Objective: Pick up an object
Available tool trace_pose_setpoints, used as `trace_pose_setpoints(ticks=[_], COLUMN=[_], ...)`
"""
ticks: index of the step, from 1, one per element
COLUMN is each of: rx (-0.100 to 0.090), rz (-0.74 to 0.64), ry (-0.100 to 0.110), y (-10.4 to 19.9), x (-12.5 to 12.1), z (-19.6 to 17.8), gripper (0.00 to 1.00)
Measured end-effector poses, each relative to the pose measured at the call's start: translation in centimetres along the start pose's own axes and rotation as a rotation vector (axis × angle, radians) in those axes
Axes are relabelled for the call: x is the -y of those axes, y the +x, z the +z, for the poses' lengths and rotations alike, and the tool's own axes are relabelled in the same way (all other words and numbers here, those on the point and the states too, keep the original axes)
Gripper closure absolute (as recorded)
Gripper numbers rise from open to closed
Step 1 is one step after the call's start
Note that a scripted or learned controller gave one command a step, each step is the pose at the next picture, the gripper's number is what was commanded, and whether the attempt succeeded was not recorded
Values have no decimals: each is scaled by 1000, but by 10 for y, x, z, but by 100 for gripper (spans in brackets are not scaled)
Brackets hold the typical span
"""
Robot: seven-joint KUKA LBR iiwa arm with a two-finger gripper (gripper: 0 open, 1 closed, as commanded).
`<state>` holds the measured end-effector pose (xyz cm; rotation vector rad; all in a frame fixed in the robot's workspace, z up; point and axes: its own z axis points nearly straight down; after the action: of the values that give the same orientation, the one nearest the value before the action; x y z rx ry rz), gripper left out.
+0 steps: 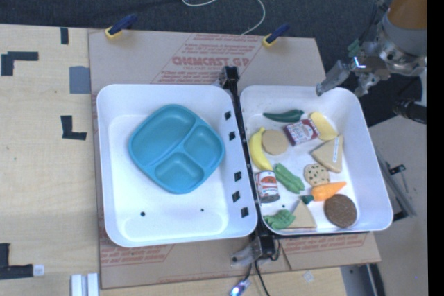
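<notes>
Camera view: the arm is seen at the upper right, with the hand hung over the far right corner of the right bin, just past its rim. Two dark fingers are spread apart, nothing is gripped between them, so the hand is read as open. No object is picked yet. The right bin is packed with toy food: a green pepper at the far side, a lemon-yellow piece beside a red-labelled packet, a banana along the left wall, a round tan biscuit touching it, a wedge of cheese, a chip cookie, a green pod, a small can, a carrot, a brown patty and a sandwich triangle with a leafy green bit at the near edge. The left bin is occupied by a blue divided plate, lying flat. Both bins are set on a cardboard sheet clamped to the worktop.
</notes>
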<state>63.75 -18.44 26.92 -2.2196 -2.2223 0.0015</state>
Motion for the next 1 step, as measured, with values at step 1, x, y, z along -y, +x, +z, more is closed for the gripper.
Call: trace_pose_setpoints(ticks=[1], rx=[-2], rz=[-5], ry=[-1], y=[61], x=[28], z=[-32], gripper=[0])
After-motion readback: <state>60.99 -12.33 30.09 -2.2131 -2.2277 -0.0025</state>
